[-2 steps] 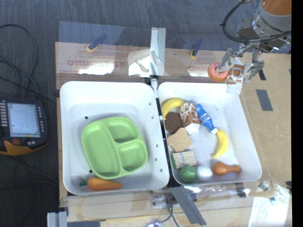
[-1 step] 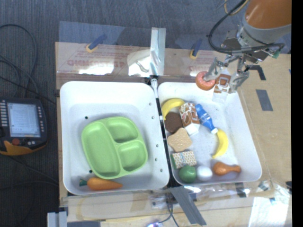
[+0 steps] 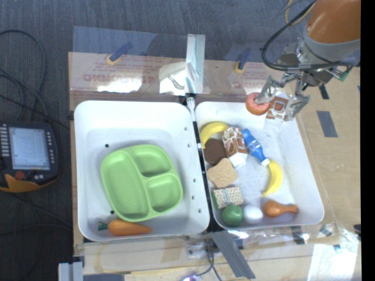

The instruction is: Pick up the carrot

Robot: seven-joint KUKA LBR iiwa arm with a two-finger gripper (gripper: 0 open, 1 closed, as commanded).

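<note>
A: Item one, the gripper (image 3: 285,101)?
B: Over the far right corner of the right bin (image 3: 309,174), below the orange band of the arm (image 3: 334,10). Its fingers (image 3: 268,92) are spread apart. A small brown-and-white packet (image 3: 278,108) sits right between them, but I cannot tell whether they grip it. A pink doughnut (image 3: 256,103) lies just beside the fingers, on the left, at the bin's rim.

A: Item two, the carrot (image 3: 124,228)?
B: Well apart from the fingers, in the other bin. It lies flat along the near wall of the left bin (image 3: 88,157), at the near left corner, green stub pointing left, just beside the near edge of the green tray (image 3: 140,181). Nothing touches it from above.

A: Other stock near the fingers?
B: Below them in the right bin: a banana (image 3: 212,130), a brown round cookie (image 3: 214,151), a red-patterned packet (image 3: 234,139), a blue-and-white bottle (image 3: 254,147).

A: And farther off?
B: A cracker (image 3: 222,172), a second banana (image 3: 273,178), a wafer block (image 3: 227,196), a green ball (image 3: 232,215), a white egg (image 3: 253,213) and a chicken leg (image 3: 279,208) along the near wall.

A: Outside the bins?
B: A handheld control pad (image 3: 26,157) on the floor, far left.
</note>
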